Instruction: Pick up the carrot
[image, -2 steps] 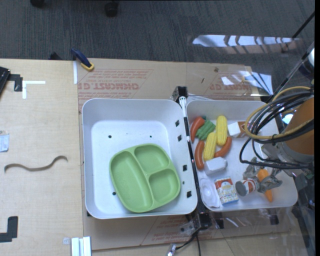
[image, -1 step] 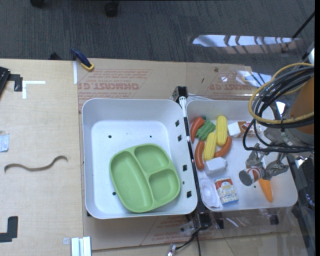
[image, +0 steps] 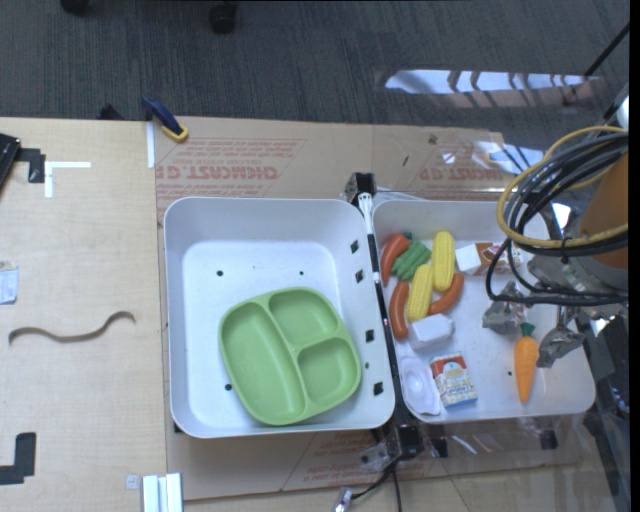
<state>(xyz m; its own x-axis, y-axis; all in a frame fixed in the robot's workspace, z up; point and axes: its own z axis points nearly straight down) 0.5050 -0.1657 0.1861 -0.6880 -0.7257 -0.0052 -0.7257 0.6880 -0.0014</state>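
The arm (image: 600, 215) comes in from three o'clock, its orange band showing at the far edge of the camera view. A thick loop of black and yellow cables (image: 545, 190) curls off it toward nine o'clock. The wrist points down, with the metal hardware of the gripper (image: 527, 335) hanging low at about four o'clock. Its two grey fingers (image: 500, 318) are splayed wide, one toward nine o'clock and the other toward three, so the jaws stand apart. The orange carrot (image: 524, 368) sits in the gap between them, its green top uppermost; neither finger visibly presses against it.
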